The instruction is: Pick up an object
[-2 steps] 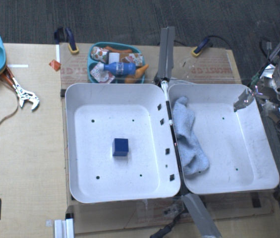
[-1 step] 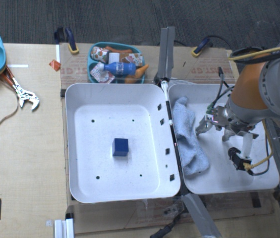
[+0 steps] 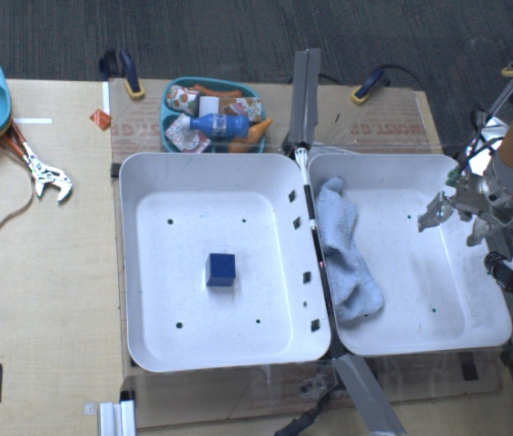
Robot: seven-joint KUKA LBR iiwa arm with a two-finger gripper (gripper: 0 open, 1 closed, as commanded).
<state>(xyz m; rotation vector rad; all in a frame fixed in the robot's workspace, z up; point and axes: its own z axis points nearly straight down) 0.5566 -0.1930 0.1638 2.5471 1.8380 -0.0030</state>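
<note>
Two white bins — blue cube (image 3: 221,270) in left, grey cloth (image 3: 345,260) in right, gripper (image 3: 457,214) fingers spread, holding nothing.

So there's just one camera, mounted above the bench and looking down at a slant, not dead vertical. It sits far enough back to get both white bins whole: left bin (image 3: 147,271) and right bin (image 3: 474,325) side by side across the middle. The far edge of the bench and dark floor show along the top. The wooden benchtop (image 3: 38,280) stretches off left, and the arm (image 3: 510,171) comes in from the right edge.
</note>
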